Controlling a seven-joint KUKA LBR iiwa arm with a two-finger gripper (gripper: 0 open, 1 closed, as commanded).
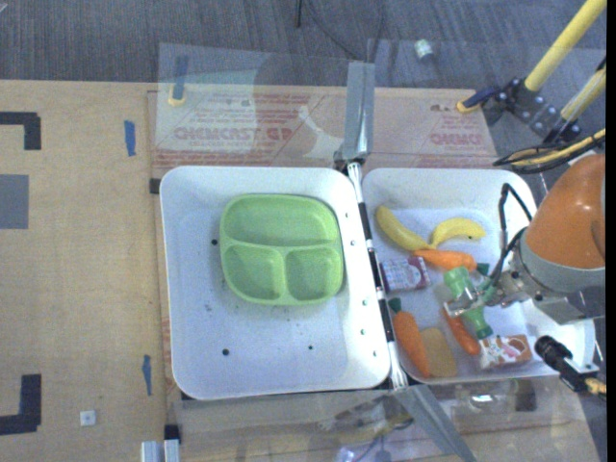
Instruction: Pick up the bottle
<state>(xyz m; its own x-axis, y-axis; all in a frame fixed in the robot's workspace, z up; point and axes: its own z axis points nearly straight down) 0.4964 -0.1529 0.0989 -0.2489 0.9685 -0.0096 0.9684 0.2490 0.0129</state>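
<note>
A small clear bottle (405, 273) with a dark red label lies on its side near the left wall of the right bin (423, 183). My gripper (470, 302) hangs low over the middle of that bin, to the right of the bottle and apart from it. It sits right against a small green object (454, 282) and above an orange carrot (462, 331). The grey arm with its orange band (573, 227) comes in from the right and hides the bin's right side.
The right bin also holds two yellow bananas (399, 229) (458, 229), a carrot (448, 258) under them, another carrot (411, 343) at the front left, a beige disc (441, 353) and a red-and-white packet (506, 351). A green divided plate (281, 249) lies in the left bin (192, 287).
</note>
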